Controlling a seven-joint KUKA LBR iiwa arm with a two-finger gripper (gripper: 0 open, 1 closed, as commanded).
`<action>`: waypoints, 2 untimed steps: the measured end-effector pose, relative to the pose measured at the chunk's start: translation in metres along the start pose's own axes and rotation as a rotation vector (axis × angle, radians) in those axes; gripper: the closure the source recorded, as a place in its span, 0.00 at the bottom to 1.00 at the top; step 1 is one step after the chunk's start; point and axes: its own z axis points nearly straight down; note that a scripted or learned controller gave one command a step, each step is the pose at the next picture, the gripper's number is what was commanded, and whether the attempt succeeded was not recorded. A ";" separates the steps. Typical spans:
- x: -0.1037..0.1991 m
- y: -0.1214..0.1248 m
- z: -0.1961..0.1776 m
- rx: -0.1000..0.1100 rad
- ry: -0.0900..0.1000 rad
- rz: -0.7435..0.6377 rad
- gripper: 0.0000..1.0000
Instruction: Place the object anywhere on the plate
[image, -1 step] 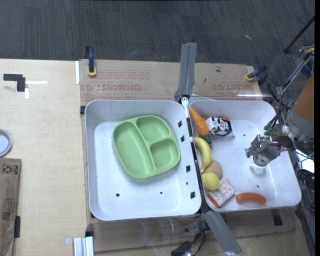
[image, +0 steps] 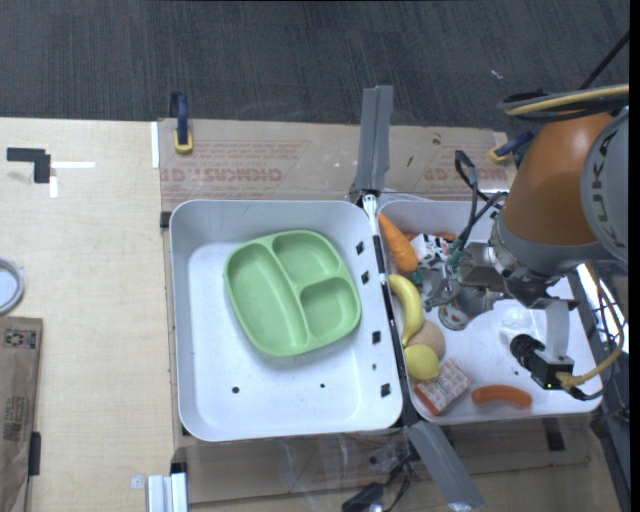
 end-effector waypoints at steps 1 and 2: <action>0.067 0.008 0.028 0.001 -0.001 -0.181 1.00; 0.125 0.047 0.027 -0.001 -0.002 -0.211 1.00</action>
